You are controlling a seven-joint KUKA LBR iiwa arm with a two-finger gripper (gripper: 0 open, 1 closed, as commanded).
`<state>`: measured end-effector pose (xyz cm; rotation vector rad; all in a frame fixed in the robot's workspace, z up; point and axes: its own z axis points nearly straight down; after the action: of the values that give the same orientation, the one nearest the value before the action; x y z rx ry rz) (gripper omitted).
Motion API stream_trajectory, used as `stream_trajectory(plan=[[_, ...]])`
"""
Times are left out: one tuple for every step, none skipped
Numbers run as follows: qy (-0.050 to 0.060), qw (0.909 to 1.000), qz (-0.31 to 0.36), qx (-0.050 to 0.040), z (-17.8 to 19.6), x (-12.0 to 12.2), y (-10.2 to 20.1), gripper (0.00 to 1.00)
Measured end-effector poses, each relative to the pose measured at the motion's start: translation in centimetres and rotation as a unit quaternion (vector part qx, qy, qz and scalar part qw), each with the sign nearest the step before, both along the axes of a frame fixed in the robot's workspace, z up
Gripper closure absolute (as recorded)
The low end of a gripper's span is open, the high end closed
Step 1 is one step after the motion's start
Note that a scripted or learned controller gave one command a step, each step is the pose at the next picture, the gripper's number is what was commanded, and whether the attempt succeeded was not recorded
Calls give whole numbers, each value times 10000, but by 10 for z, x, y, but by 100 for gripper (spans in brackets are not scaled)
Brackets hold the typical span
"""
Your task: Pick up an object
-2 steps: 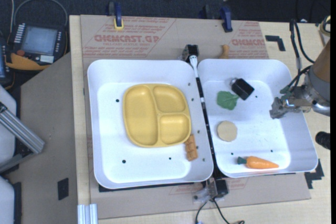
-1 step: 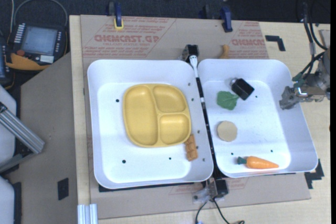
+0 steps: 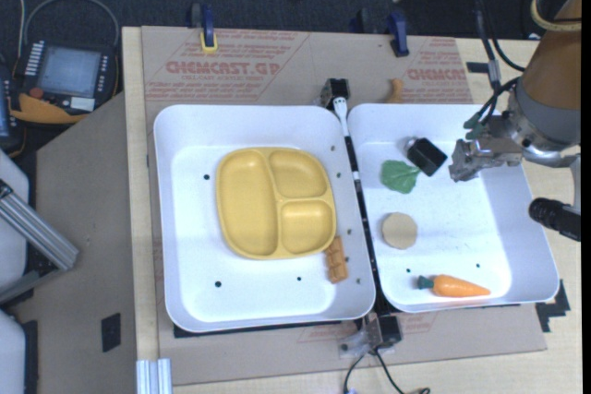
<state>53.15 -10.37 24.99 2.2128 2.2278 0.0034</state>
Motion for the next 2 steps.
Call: stream_trajectory(plan=[[-1, 10000, -1, 0, 4, 13, 56, 100], [8, 10000, -9, 2, -4, 21, 100, 100]])
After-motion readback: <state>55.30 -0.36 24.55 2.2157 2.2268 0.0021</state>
